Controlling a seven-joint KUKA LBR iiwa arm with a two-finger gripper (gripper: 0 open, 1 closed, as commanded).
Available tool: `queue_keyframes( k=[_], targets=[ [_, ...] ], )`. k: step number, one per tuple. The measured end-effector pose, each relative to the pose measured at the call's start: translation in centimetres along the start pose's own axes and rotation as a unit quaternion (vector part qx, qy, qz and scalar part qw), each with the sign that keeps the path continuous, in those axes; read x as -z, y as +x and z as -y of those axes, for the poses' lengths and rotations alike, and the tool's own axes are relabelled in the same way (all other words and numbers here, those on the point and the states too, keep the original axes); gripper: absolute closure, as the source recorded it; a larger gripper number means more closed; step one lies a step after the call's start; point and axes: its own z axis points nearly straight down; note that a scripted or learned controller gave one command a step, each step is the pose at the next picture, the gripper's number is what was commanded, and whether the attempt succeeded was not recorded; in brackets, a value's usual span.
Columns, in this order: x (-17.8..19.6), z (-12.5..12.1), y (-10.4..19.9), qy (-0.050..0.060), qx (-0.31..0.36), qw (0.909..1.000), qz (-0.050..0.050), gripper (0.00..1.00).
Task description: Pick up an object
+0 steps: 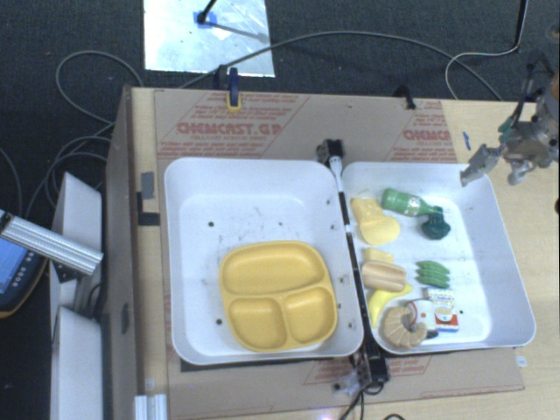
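Grey gripper (496,166) hovers over the right bin's (503,234) far corner, fingers spread and holding nothing. Toy foods crowd that bin, a green bottle (408,203) nearest; a yellow divided tray (278,293) sits in the left bin (197,234).

Dark carpet floor (52,24), perhaps speckled.
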Motion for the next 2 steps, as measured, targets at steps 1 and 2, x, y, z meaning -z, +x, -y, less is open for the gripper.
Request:
queue_keyframes(
  k=[1, 2],
  targets=[
    [-9.3, 0.5, 0.3, 0.001, -0.001, 1.0000, -0.001, 0.00],
    [-18.3, 2.6, 2.7, 0.000, -0.001, 1.0000, 0.000, 0.00]
  ],
)
